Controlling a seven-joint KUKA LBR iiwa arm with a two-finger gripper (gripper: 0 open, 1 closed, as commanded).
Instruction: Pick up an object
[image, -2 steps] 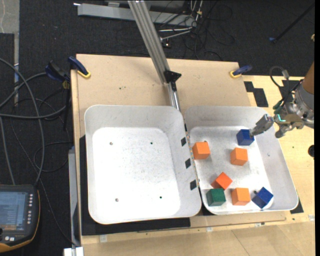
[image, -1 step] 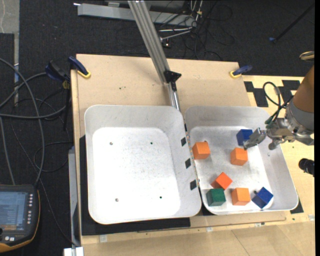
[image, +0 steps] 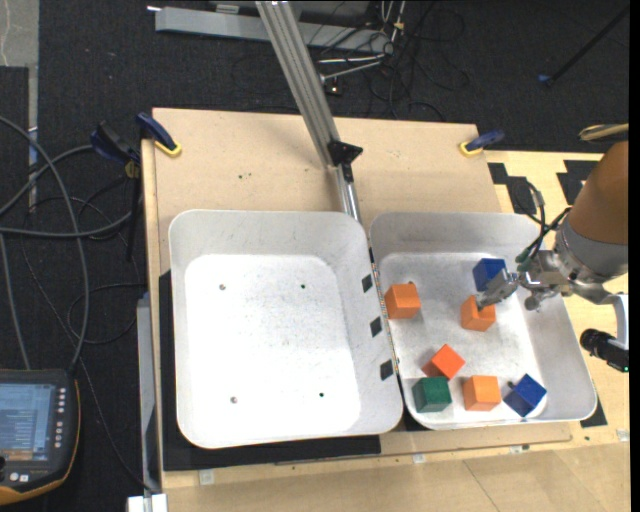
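Down in the right bin (image: 560, 390), the gripper (image: 497, 292) hung over the upper middle of the floor, carried by the grey arm (image: 590, 250) that reached in from the right with its orange band (image: 608, 195) above the wrist. Whether the gripper was clenched or released could not be told from this angle; no block was visibly caught in it. Its tip sat just above an orange cube (image: 477, 314), touching it or nearly so, and partly in front of a blue cube (image: 489, 271) that lay just behind.

Further left in the same bin, another orange cube (image: 403, 300) rested near the wall by the divider. Toward the near edge lay a cluster: a reddish-orange block (image: 447, 360) turned at an angle, a green cube (image: 433, 393) just below and left of it, a lighter orange cube (image: 482, 392) to its right, and a second blue block (image: 525, 394) tilted beside that one, close to the near rim.

The left bin (image: 190, 330) sat alongside, its wall meeting the right bin's along a seam marked by small black clips (image: 377, 326). Both bins stood on a tan board (image: 250, 160), held at its far corners by blue and yellow clamps (image: 158, 135). A metal pole (image: 305, 85) slanted down to the seam between the bins. Cables (image: 60, 220) trailed over the dark floor at left, beside a handheld screen (image: 35, 430).
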